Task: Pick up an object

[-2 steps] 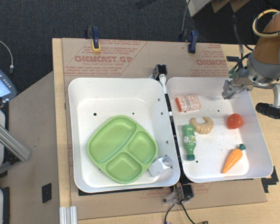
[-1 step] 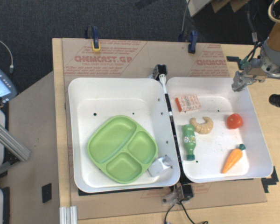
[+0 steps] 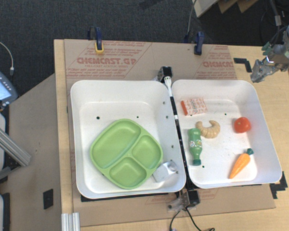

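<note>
Single fixed camera above bench (image 3: 135, 52), slanted down, both bins (image 3: 82, 129) framed

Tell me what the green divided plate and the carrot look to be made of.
Green divided plate: likely moulded plastic, matte, uniform colour with soft rounded compartment edges. Carrot: probably a plastic toy, smooth, flat orange with a dark green tip; too small to be sure.

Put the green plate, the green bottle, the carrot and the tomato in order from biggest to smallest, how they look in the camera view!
1. green plate
2. green bottle
3. carrot, only slightly smaller than the bottle, so that pair is close
4. tomato
</note>
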{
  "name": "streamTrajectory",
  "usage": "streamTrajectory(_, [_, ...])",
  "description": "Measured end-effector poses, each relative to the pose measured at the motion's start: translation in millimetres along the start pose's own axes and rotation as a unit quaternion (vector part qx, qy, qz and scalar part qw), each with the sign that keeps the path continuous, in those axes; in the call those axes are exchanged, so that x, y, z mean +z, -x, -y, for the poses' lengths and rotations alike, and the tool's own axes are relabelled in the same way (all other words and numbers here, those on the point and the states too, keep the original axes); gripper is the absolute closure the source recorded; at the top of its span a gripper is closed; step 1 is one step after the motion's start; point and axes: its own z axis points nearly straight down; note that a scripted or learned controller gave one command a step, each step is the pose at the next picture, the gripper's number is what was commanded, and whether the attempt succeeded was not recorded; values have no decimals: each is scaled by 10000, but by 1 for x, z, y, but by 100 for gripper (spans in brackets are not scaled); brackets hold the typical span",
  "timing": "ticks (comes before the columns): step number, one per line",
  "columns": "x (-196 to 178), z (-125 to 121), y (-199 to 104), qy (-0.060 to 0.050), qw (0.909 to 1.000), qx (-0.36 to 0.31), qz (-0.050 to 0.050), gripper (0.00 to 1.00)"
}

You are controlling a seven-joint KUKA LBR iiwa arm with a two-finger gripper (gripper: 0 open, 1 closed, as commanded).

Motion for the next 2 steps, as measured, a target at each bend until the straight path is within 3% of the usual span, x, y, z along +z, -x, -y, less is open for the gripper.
streamTrajectory(1, [-8, -1, 0, -21, 10000, -2, -10, 100])
streamTrajectory(2, [-12, 10, -54, -51, 10000, -22, -32, 100])
